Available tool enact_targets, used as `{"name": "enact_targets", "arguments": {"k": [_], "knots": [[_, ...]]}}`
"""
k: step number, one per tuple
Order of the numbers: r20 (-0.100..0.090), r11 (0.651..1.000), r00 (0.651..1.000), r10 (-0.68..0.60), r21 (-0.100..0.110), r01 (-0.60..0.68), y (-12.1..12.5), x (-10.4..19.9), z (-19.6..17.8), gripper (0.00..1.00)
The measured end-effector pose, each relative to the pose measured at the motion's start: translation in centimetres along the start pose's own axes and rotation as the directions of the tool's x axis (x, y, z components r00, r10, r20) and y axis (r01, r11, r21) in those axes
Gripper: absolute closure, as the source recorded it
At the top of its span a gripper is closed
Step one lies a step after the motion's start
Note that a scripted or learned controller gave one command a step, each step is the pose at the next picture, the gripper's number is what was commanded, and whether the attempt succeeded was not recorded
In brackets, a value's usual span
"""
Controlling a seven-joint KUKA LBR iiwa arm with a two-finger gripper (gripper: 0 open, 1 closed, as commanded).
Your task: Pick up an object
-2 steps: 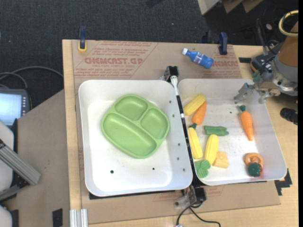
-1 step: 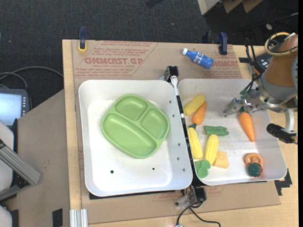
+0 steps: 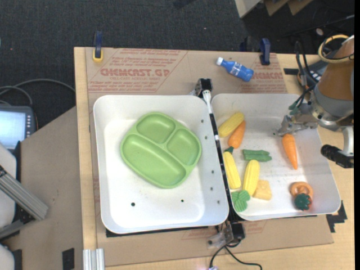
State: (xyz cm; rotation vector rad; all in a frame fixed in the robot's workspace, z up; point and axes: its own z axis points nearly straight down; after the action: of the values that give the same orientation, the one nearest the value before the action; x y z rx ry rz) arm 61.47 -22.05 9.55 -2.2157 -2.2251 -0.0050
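Note:
My gripper [image 3: 291, 126] hangs over the back right part of the right bin [image 3: 329, 198], on the grey arm with the orange band [image 3: 337, 80]. Just in front of it an orange toy carrot [image 3: 289, 150] lies on the bin floor, its top end close under the gripper. Further left lie a yellow piece [image 3: 231, 124], a second carrot [image 3: 237, 134], a green pod [image 3: 256, 155], two corn cobs [image 3: 231, 170] [image 3: 251, 176], a cheese wedge [image 3: 262, 191] and a green leafy toy [image 3: 241, 200]. An orange and green toy [image 3: 301, 194] sits at the front right.
The left bin [image 3: 107, 196] holds a green divided plate [image 3: 161, 149]. A blue bottle [image 3: 235, 69] lies on the bench behind the bins. Black clamps [image 3: 203, 86] [image 3: 232, 232] sit where the bins meet. A black part [image 3: 339, 155] juts in at the right.

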Motion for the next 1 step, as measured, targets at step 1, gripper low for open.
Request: {"name": "enact_targets", "arguments": {"k": [1], "knots": [[0.0, 1.0, 1.0, 0.001, 0.006, -0.001, -3.23, 5.33, -0.96, 1.0]]}}
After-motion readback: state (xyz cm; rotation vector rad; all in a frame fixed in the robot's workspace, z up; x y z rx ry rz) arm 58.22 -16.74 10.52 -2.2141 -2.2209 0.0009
